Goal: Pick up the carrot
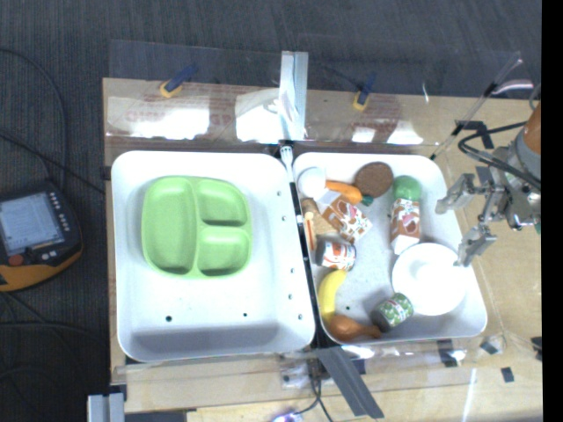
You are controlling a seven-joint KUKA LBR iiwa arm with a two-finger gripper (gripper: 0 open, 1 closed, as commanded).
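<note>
The carrot (343, 190) is small and orange and lies near the back of the right bin (457, 227), between a white cup (311, 181) and a brown round cookie (376, 178). My gripper (468, 221) hangs over the right rim of that bin, well to the right of the carrot. Its fingers are spread apart with nothing between them.
The right bin also holds a green-capped bottle (405, 209), a patterned carton (346, 220), a can (335, 253), a banana (330, 292), a white plate (428, 278), a green can (395, 309) and a brown fruit (348, 327). A green divided tray (195, 225) sits in the left bin (211, 323).
</note>
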